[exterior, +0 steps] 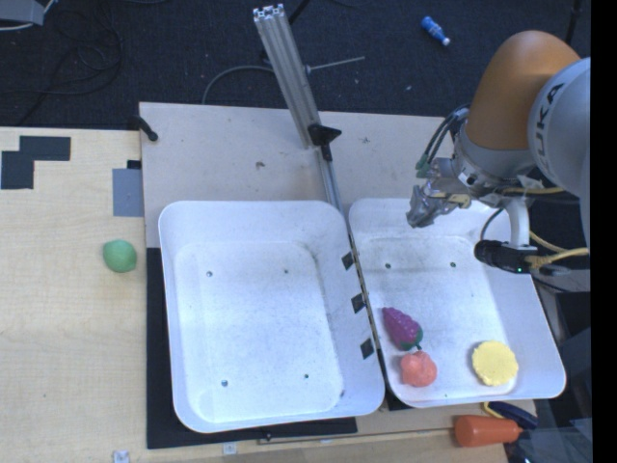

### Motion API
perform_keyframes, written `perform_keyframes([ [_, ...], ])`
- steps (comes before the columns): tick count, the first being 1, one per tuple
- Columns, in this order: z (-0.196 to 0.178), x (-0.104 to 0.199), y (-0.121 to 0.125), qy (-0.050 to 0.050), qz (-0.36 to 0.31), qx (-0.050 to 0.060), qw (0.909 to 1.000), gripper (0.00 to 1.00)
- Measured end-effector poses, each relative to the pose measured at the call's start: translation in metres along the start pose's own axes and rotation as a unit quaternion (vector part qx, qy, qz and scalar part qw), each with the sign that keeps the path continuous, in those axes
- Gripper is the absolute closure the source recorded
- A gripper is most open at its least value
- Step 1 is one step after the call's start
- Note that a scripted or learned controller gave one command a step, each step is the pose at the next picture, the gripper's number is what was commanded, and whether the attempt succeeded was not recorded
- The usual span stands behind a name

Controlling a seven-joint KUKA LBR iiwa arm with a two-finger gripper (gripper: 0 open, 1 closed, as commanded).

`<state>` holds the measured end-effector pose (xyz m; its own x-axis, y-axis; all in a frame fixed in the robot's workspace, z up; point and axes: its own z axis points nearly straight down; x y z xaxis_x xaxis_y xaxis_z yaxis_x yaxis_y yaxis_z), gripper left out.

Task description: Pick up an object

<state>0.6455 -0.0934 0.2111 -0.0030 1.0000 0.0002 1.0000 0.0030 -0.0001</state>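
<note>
Right bin point(453, 278) holds three objects: purple point(402, 327), red point(417, 368), yellow point(495, 363).

The grey arm reaches in from the right, its claw point(424, 214) pointing down.

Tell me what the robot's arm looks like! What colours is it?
The arm is big, round and grey, with a smooth orange band like a dome above its wrist. Dark letters mark the grey part. The gripper at the end is small, grey and metal. Thin cables loop around the wrist, some dark and some yellowish.
</note>
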Motion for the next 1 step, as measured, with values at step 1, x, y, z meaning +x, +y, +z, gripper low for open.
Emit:
perform_keyframes([
  [1,0.0050,0.0483,-0.0147,0.000,0.000,0.000,1.0000,1.00],
])
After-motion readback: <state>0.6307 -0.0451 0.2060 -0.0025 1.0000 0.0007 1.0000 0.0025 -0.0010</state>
